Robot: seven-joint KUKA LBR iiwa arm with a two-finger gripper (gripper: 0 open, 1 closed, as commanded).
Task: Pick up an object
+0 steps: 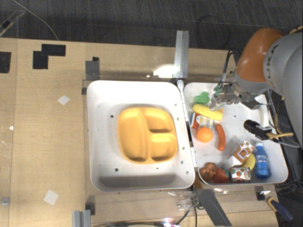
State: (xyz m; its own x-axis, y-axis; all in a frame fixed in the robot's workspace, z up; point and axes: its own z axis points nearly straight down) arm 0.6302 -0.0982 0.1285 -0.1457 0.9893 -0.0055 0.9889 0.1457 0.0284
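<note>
Bench: pale wood, black markers near the far left corner, dark carpet beyond the far edge.
Left bin: shallow, white, carrying a yellow divided tray near its middle.
Right bin: crowded with small toy foods, packed close together.
Arm: grey, orange band above the wrist, reaching in over the far end of the right bin.
Gripper: low over the far left part of the right bin, just beside the corn cob and the green piece.
Fingers: too small and blurred to read; apart or together cannot be told, and nothing visibly clamped between them.
Likeliest target: corn cob, lying on its side near the bin's left wall, touching or nearly touching a small carton below it.
Other candidates: orange ball, red sausage, blue bottle, banana, patterned box, red can.
Risk, clutter: closing on two things at once, corn and green piece together, likely ending in a weak pinch and a drop.
Risk, shape: rounded cob probably prone to rolling out from between the pads if caught off centre.
Risk, wall: a descent this near the divider between the bins could strike the rim or wedge a finger against it.
Risk, empty close: landing in the gap between the items would lift nothing.
</note>
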